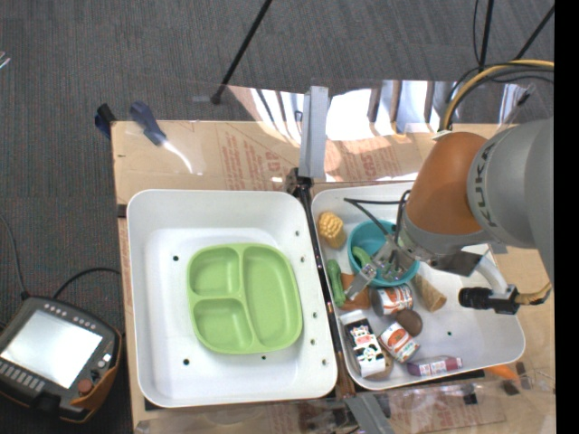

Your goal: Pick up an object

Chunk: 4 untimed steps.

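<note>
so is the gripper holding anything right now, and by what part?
Cannot be told. The gripper is low over the teal bowl in the right bin, with nothing visibly between its fingers.

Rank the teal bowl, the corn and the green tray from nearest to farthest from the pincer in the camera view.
From the pincer:
1. Teal bowl, right bin, right at the pincer.
2. Corn, right bin's upper left corner.
3. Green tray, left bin.

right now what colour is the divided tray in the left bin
Light green; the tray has three compartments and shows best in the camera view, against the white left bin.
</note>
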Each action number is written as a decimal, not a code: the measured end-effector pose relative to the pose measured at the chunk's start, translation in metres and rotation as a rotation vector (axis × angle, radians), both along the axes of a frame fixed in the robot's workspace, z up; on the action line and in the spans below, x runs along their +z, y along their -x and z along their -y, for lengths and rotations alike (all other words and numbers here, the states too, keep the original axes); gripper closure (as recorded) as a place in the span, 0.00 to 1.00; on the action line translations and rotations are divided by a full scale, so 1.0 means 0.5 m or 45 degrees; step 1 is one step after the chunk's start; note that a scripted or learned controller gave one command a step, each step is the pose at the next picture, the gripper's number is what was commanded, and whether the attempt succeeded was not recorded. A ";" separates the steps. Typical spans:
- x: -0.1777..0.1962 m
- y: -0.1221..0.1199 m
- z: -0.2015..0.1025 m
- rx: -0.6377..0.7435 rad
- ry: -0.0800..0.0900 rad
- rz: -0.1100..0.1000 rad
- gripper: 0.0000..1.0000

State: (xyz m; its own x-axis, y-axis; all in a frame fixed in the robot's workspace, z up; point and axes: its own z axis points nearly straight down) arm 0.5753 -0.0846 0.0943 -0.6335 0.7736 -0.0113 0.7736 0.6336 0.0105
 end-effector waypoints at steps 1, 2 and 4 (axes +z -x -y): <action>0.000 0.115 0.014 -0.061 -0.001 0.002 0.00; 0.028 0.108 0.009 -0.054 -0.007 0.010 1.00; -0.001 0.142 0.008 -0.327 -0.007 0.006 0.00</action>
State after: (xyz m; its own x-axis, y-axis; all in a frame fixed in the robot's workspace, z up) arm 0.5040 -0.0886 0.0940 -0.4163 0.9092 -0.0094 0.9090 0.4164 0.0170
